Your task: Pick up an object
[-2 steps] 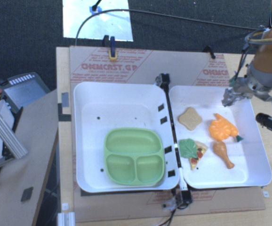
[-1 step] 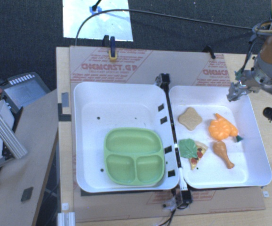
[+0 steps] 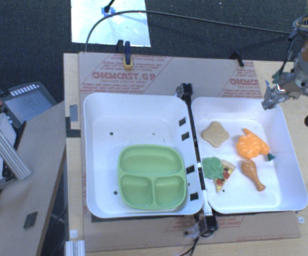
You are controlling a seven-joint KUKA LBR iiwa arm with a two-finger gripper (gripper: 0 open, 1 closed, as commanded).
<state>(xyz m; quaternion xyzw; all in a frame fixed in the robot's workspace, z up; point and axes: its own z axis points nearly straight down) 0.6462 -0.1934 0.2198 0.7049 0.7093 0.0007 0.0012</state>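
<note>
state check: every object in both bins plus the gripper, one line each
gripper: above the right bin's far right corner, holding nothing visible
green tray: flat in the left bin, compartments bare
bread slice: lying flat, right bin
orange toy: resting, right bin
drumstick: lying on its side
pizza slice: flat, partly under the green leaf

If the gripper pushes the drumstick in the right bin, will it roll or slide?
The drumstick lies flat, with a thick end and a thin end, so it would probably pivot rather than roll straight. It looks like smooth plastic, likely light and somewhat slippery.
</note>
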